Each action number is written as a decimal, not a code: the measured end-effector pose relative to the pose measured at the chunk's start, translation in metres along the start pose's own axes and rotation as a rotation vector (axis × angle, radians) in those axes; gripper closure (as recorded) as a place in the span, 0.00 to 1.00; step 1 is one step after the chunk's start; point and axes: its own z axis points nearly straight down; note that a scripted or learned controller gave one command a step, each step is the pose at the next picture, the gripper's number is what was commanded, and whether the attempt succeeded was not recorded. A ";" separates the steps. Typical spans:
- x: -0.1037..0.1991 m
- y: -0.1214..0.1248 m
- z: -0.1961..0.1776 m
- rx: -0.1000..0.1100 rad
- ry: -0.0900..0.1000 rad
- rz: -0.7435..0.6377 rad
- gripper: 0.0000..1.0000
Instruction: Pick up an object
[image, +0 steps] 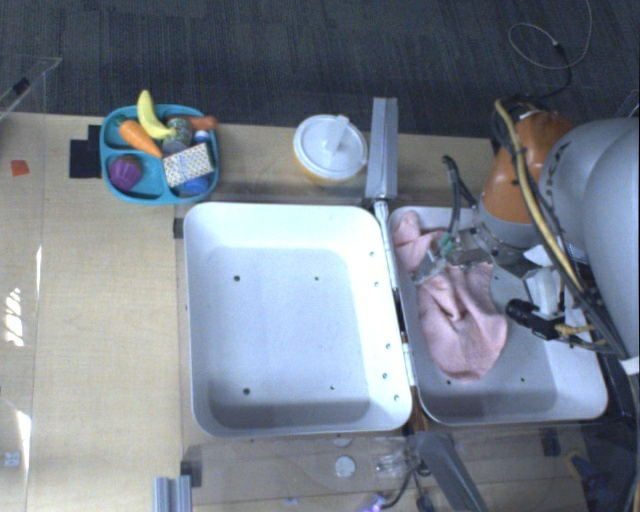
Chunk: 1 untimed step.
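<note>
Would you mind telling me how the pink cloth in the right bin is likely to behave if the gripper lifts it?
The pink cloth lies crumpled in folds, so it is probably floppy and would drape and hang rather than hold shape. It looks thin, so likely light. The gripper sits over its upper part; a pinch on one fold may drag the rest along the right bin.

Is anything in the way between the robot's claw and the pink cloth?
No, nothing visible is. The gripper is right down at the pink cloth in the right bin, over the cloth's upper part.
</note>
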 end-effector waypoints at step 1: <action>-0.001 0.001 -0.010 -0.002 -0.004 -0.002 1.00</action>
